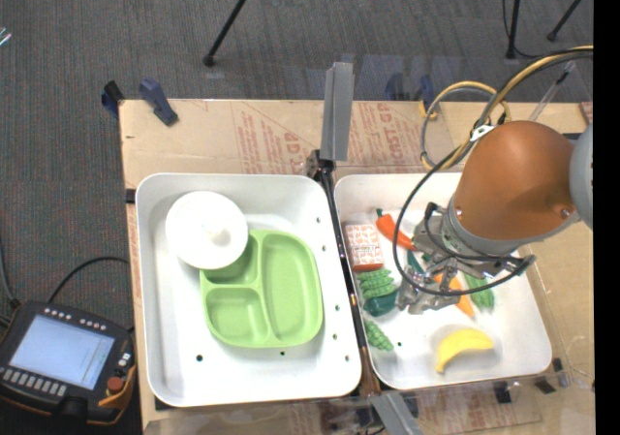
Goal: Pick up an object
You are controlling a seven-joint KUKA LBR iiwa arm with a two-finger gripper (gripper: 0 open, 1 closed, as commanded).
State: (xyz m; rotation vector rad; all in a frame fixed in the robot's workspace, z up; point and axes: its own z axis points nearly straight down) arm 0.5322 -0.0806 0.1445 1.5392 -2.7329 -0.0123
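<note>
Camera view, looking down at a slant, takes in two shallow white bins side by side on a cardboard-covered bench. One left bin (155, 326) holds two things: one lime-green divided tray (276, 293) with three compartments, and one round white plate or lid (206, 228) lying over the tray's upper left corner. One right bin (528, 341) holds a cluster of toy foods. Counted as far as they can be made out: one yellow banana (461, 346) near the bin's front, lying apart from the rest; one small printed box (363, 245) in red and white against the bin's left wall; one orange carrot (391, 229) just behind the gripper; one dark teal piece (380, 303) below the box; and two knobbly green vegetable pieces, one (378, 282) just under the box and one (378, 335) nearer the front. A further orange bit and green bit sit under the arm, too hidden to count surely. One arm reaches in from the right, its orange band (511, 186) covering the bin's back right part. One gripper (426, 290) hangs low over the bin's middle, just right of the teal piece; how far apart its fingers stand cannot be told, nor is anything seen between them. One teach pendant (63, 356) lies on the floor at lower left.
</note>
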